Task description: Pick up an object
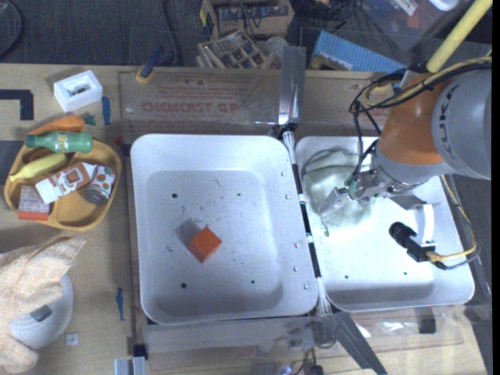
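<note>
**While the arm hangs over the right bin, an orange block sits alone in the left**

Where the two white bins meet at the middle of the bench, the grey arm (441,127) reaches in from the right, its orange band just above the wrist. The gripper (342,197) is low over the upper left part of the right bin (391,287), near the wall shared with the other bin. It is at the edge of a pale, crumpled sheet (326,169) that lies in that corner. Against the white floor and the pale sheet, the tip is too small and blurred to read. I cannot tell whether the claw is spread or pressed together, or whether it pinches anything.

A black fitting (405,235) with a yellow cable lies over the right half of that bin, just below the wrist.

An orange block (206,244) rests on the floor of the left bin (142,209), a little left of and below its centre, turned corner-on to the camera. It is well apart from the gripper and touches none of the bin's walls.

Off the bins, at the left of the bench, a yellow bowl (78,219) holds a green bottle (61,141), a banana and some small packets. A small white box (78,91) stands behind it, and a beige cloth (35,283) lies in front of it.
</note>
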Motion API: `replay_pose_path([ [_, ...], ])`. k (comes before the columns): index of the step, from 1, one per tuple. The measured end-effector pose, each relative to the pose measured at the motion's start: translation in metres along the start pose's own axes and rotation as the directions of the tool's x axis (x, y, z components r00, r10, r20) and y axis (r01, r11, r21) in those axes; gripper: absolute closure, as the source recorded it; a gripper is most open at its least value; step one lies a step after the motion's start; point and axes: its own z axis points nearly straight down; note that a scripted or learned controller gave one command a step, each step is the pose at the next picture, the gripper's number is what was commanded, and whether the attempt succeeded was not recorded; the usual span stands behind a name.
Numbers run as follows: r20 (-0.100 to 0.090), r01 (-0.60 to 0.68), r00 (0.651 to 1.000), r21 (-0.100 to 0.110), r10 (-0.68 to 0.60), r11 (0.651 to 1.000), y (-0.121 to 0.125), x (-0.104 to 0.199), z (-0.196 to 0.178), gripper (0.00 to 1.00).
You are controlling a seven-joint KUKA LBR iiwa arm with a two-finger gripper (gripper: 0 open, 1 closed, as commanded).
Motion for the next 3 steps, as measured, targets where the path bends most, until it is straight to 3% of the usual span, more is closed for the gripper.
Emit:
replay_pose_path([
  [1,0.001,-0.005,1.000,0.001,0.005,1.000,-0.001,-0.003,-0.008,1.00],
  [2,0.001,-0.004,1.000,0.001,0.004,1.000,-0.001,-0.003,-0.008,0.00],
  [3,0.001,-0.158,0.988,0.003,0.158,0.988,-0.026,-0.037,-0.049,0.00],
])
